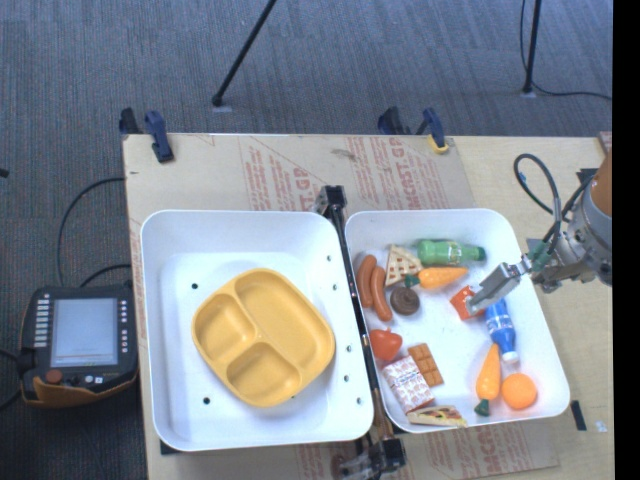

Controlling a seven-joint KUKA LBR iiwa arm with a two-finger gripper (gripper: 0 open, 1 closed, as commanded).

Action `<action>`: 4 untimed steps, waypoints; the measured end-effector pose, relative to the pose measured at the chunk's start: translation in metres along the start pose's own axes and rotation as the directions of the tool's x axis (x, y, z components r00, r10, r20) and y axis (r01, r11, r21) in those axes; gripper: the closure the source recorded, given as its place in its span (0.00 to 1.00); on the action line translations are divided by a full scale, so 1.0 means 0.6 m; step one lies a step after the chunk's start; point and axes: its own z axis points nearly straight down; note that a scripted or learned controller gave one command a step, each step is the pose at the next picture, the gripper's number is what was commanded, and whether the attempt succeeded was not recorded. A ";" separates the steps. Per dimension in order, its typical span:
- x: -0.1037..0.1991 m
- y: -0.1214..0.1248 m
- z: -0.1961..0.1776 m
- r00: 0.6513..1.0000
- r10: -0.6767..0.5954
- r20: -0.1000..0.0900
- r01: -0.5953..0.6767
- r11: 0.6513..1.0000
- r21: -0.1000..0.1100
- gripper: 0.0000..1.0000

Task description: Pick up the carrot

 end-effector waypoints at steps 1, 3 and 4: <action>-0.057 -0.004 0.221 0.999 -0.052 -0.002 0.052 0.999 0.002 0.00; -0.123 -0.028 0.383 1.000 -0.031 -0.006 0.031 1.000 0.000 1.00; -0.038 0.095 0.237 0.973 0.232 -0.001 -0.232 0.973 0.001 1.00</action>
